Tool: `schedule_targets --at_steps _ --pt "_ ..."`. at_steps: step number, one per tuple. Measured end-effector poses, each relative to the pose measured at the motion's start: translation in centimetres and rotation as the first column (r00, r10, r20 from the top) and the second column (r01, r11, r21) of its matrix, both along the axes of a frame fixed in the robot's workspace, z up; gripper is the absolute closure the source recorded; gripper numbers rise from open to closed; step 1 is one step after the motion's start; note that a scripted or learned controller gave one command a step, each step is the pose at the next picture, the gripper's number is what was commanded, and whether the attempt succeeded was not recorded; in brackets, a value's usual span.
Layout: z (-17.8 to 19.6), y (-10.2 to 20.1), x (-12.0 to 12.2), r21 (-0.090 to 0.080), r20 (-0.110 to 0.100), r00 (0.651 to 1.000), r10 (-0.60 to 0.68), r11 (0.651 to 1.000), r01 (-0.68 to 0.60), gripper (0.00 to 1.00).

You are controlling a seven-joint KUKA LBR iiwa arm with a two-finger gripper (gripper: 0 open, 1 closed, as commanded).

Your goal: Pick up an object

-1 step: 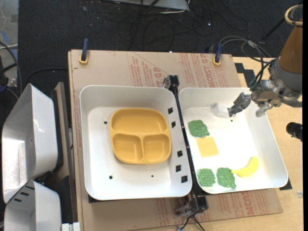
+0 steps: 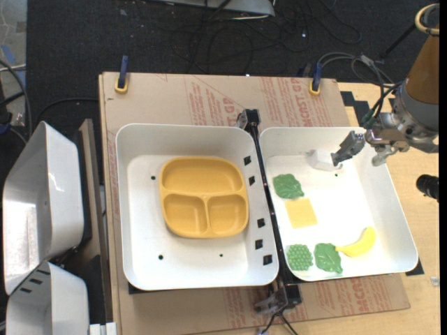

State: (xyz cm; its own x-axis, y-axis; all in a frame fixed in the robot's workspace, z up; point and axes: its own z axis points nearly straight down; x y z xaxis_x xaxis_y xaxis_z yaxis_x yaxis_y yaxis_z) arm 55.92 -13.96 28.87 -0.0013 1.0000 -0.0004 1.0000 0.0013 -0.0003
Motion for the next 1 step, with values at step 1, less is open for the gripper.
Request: schedule_targets --at_steps 1 --pt "-6.42 0.33 -0.15 0.001 -0.007 1.0 -0.002 1.0 0.002 0.0"
